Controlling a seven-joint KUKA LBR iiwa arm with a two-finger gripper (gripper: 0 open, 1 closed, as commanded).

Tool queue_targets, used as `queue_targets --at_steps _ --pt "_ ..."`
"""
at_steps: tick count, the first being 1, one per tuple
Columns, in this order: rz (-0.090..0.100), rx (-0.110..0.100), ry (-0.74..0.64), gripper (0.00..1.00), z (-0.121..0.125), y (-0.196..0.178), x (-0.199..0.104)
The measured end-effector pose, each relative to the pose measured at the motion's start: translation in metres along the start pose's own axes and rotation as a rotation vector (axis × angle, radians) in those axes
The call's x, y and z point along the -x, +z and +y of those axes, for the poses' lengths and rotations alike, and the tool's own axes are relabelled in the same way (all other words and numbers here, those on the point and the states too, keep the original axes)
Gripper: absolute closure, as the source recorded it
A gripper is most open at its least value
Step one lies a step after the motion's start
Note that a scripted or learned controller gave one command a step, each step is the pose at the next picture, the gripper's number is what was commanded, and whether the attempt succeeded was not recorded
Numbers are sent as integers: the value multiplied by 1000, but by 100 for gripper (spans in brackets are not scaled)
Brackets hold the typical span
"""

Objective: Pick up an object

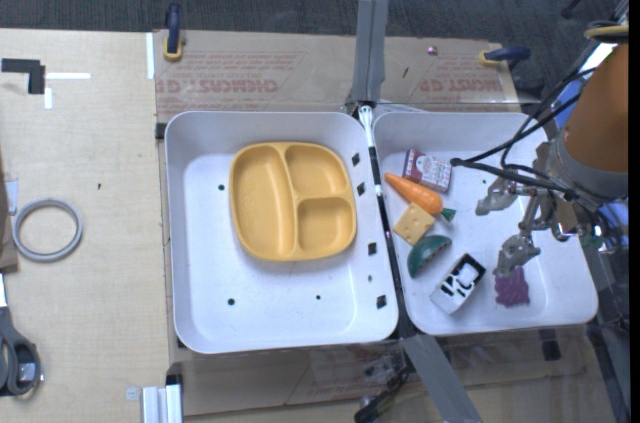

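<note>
Two white bins sit side by side on the bench. The left bin point(190, 241) holds a yellow divided plate point(293, 201), lying flat near its middle. The right bin point(570, 301) holds the small things: a box point(430, 171) with a red and white label near the far left corner, a carrot point(415, 194) just in front of it, lying at a slant with its green end toward the bin's middle, a cheese wedge point(413, 224) touching or nearly touching the carrot, a dark green piece point(428, 252) just nearer than the cheese, and a black and white block point(458, 283) near the front edge. A purple bunch of grapes point(512, 288) lies to the right of the block, apart from it.

The arm comes in from the right, its orange band point(600, 116) above the right bin's far side. The gripper point(507, 229) hangs over the right half of that bin — its fingers stand apart, one finger point(494, 202) farther back and the other point(514, 254) just above the grapes. Nothing shows between them; whether the lower finger touches the grapes cannot be told.

On the bench left of the bins lie a grey ring point(45, 229) and, at the near edge, scissors point(18, 363). A yellow clamp point(174, 39) stands behind the left bin — another point(500, 57) behind the right.
</note>
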State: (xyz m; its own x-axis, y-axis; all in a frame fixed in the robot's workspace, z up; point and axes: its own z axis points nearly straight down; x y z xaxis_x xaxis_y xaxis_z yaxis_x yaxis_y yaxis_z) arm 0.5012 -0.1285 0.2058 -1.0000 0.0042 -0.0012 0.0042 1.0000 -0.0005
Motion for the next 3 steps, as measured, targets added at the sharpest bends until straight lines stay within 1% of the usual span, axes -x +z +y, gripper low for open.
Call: queue_targets --at_steps 1,2,3 --pt "4 0 443 0 31 97 -17" --pt "1 -1 868 0 23 107 21" --pt "0 -2 997 0 18 114 77"
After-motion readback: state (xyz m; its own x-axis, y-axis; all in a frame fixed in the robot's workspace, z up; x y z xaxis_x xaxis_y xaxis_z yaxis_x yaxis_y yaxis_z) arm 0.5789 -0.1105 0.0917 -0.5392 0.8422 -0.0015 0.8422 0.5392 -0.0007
